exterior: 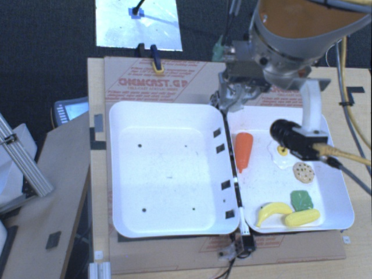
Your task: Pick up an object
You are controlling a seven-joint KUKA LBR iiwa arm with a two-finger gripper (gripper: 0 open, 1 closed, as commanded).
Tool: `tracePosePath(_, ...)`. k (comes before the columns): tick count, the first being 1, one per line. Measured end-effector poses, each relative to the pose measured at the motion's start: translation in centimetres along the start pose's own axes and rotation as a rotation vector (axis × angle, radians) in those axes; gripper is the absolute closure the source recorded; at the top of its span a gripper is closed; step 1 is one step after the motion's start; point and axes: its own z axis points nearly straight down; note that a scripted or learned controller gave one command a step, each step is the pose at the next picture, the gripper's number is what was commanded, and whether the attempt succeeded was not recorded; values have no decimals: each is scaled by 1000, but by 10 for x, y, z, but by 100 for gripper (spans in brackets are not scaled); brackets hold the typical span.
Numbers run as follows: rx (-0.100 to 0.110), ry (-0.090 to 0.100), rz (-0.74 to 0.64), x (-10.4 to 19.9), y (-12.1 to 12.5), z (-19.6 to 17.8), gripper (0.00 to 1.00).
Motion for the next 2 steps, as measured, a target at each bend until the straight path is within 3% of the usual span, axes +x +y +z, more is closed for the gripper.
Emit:
tracePosePath(1,-4,4,-11,44,8,-21,100)
tracePosePath(2,-4,4,-9,42,8,-31,100)
